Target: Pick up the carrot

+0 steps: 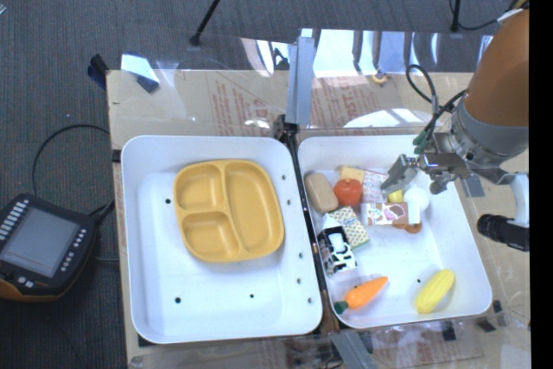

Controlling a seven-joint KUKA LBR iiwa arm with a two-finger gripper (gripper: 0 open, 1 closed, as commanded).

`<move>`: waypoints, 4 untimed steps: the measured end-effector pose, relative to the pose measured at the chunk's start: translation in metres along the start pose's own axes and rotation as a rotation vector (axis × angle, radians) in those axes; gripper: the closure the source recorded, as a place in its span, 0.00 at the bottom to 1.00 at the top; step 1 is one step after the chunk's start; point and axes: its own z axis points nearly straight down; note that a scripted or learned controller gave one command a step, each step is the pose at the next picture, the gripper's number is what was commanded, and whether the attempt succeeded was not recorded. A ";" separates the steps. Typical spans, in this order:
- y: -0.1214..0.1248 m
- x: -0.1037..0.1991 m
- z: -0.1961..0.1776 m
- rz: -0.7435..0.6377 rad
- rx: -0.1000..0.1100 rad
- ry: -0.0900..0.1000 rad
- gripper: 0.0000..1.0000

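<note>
The carrot (pixel 365 292), orange with a green stub, lies near the front edge of the right bin (pixel 458 246), left of a yellow corn cob (pixel 435 290). My gripper (pixel 418 171) hangs over the back middle of that bin, above a cluster of toys and well behind the carrot. Its fingers are spread apart with nothing between them.
Under and beside the gripper lie a red tomato (pixel 348 190), a bread roll (pixel 320 192), a cheese piece (pixel 352 174), small cartons (pixel 345 226) and a black-and-white cow-patterned carton (pixel 339 254). The left bin (pixel 155 307) holds a yellow divided plate (pixel 229 209). A pendant (pixel 39 242) sits at far left.
</note>
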 end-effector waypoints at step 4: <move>-0.059 0.021 0.175 0.057 -0.028 0.005 0.00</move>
